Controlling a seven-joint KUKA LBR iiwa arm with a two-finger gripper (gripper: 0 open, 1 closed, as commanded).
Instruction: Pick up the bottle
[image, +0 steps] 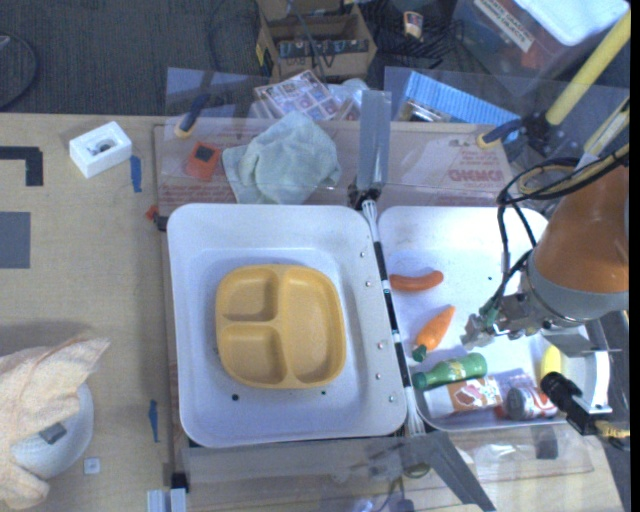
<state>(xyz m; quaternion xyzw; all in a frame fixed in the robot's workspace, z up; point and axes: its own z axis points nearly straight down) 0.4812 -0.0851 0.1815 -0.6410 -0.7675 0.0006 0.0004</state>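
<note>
A green bottle (452, 370) lies on its side near the front of the right bin (450, 230), pointing left. My gripper (487, 326) hangs just above and slightly right of the bottle, below the grey wrist and orange band of the arm. I see nothing held in the gripper.
The right bin also holds an orange-red sausage (415, 281), a carrot (434, 330), a red-and-white packet with a grey end (492, 396) just in front of the bottle, and a yellow item (551, 362) at the right. The left bin (190, 400) holds a yellow divided plate (281, 325).
</note>
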